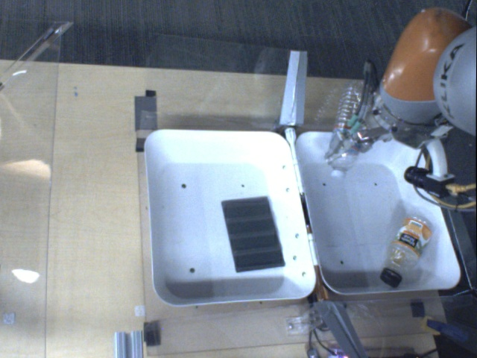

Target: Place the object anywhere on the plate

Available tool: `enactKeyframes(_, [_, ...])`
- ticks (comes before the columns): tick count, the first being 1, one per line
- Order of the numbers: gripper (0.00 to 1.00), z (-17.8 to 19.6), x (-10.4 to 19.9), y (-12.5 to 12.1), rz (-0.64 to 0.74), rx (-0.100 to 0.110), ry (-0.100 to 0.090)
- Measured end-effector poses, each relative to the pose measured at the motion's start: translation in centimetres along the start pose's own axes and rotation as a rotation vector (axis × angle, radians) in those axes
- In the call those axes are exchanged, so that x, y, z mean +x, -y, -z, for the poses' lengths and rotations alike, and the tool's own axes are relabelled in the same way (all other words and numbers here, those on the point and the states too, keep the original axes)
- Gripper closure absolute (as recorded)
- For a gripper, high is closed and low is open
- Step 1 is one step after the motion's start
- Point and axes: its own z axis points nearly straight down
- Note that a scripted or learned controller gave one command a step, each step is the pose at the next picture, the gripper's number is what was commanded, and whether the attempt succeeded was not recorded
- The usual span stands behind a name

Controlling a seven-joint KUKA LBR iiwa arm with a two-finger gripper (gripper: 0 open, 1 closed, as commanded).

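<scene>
Claw (344, 149) above the right bin's (350, 222) far corner; its spread cannot be told. Bottle (406, 249) lies near the opposite corner, plate (253, 233) in the left bin (186, 162). Risk: rounded bottle rolls or slips when gripped.

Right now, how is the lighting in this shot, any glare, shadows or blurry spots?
Camera view: lighting is even and soft; glare patches sit on the clear panel at left; the left bin holds shadow along its near wall; the hand looks blurred and translucent; the small bottle is soft, its label unreadable.
</scene>
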Motion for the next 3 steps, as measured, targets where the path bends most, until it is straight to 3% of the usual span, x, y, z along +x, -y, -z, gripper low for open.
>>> enactKeyframes(1, [1.0,1.0,4.1,-4.8,0.018,-0.004,-0.001])
enactKeyframes(2, [1.0,4.9,14.5,-0.1,-0.004,-0.003,-0.003])
enactKeyframes(3, [1.0,6.0,14.5,-0.3,-0.001,-0.007,-0.004])
